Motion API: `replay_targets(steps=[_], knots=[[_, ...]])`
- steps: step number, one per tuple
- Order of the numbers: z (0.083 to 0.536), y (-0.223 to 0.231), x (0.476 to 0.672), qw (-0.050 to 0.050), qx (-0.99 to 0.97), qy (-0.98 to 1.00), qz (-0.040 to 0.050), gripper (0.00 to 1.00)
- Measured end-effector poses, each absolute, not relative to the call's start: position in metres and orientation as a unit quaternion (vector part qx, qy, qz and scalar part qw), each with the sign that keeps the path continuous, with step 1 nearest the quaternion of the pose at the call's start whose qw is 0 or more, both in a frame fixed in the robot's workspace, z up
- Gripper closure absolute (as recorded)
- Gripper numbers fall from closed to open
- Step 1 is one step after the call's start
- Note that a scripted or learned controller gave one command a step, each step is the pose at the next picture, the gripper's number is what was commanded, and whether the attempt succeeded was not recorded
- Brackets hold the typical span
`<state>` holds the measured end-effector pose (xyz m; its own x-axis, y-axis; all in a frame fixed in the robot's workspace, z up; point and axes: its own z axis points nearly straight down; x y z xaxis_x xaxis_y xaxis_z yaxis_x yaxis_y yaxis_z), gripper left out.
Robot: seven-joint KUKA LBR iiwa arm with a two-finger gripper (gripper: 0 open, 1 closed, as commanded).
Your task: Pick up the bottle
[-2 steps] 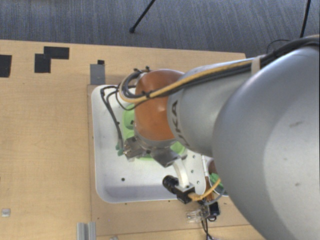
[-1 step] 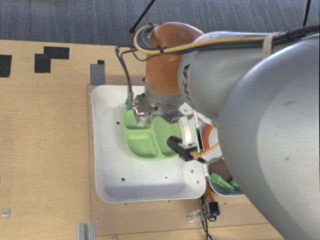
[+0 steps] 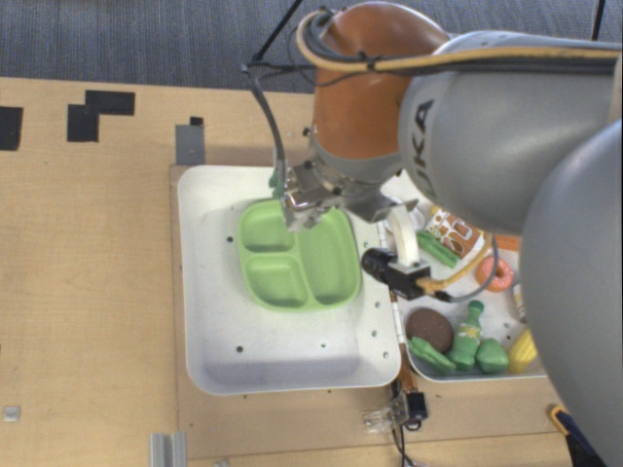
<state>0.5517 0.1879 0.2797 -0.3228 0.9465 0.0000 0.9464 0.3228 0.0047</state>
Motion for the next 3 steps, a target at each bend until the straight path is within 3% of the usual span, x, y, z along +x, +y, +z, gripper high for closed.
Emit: replay_targets(steps=[1,2,3], knots=[[0.432,0.202,0.574,0.002,0.548,0.837,0.0028,1.0],[0.377,0.164,0.537,0.001,0.613,0.79,0.0006,1.0],[0.331,0.166,0.487,0.001,0.57,0.822,0.0008,1.0]])
